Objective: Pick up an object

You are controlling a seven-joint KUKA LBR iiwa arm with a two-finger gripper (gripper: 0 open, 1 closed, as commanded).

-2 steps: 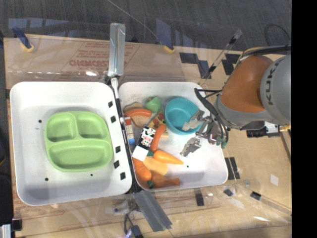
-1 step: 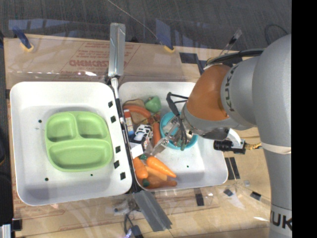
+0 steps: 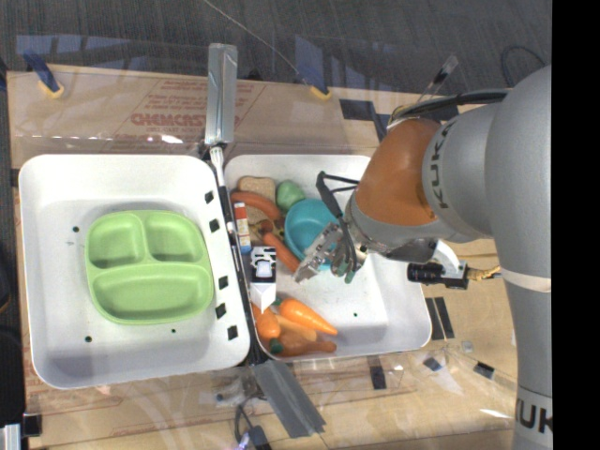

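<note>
The hand (image 3: 326, 259) hangs low in the right bin (image 3: 403, 319) beside the teal bowl (image 3: 307, 225) — grip state unclear; reaching stage, next a settled descent onto one object.

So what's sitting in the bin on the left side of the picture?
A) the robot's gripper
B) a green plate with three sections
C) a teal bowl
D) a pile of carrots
B: the left bin holds a green divided plate, while the carrots, the teal bowl and the gripper are all over in the right bin.
</note>
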